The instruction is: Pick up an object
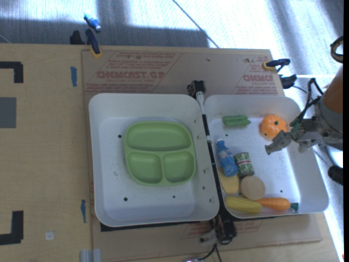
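The right bin (305, 201) holds several toy foods: a green pepper-like piece (235, 121), an orange pumpkin (272, 125), a blue bottle (225, 158), a green can (243, 164), a round beige piece (252, 188), a yellow corn cob (243, 204) and an orange carrot (275, 203). My gripper (279, 142) hangs over the right half of this bin, just below and right of the pumpkin, its fingers pointing left. Nothing shows between the fingers.
The left bin (103, 162) carries a green three-compartment plate (159, 152). Clamps (275, 65) sit at the bench's back edge. Cables (312, 89) run by the arm at the right.
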{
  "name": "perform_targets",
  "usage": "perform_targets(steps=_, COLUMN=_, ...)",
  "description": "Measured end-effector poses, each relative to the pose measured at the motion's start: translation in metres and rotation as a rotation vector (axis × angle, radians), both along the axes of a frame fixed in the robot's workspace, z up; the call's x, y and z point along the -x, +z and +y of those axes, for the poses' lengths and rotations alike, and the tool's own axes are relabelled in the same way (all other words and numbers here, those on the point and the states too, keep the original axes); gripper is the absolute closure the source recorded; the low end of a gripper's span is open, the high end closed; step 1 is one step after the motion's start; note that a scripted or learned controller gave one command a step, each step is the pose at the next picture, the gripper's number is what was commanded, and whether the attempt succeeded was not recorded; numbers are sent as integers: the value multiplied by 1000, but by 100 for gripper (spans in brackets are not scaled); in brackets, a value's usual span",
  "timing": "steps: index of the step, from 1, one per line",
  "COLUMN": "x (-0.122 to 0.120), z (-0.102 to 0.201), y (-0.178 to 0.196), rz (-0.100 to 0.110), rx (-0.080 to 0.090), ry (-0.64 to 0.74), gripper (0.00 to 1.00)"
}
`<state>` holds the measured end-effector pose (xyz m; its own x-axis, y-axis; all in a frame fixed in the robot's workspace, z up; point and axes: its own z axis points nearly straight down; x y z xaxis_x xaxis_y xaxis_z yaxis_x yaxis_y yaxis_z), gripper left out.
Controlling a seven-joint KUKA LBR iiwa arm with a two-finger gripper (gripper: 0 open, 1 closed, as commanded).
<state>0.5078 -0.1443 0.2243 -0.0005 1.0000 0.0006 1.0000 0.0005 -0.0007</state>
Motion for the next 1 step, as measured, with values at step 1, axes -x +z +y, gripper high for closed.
perform_targets(steps=1, x=-132, z=39, y=-137, rz=-9, rx=1, ry=2, gripper=0)
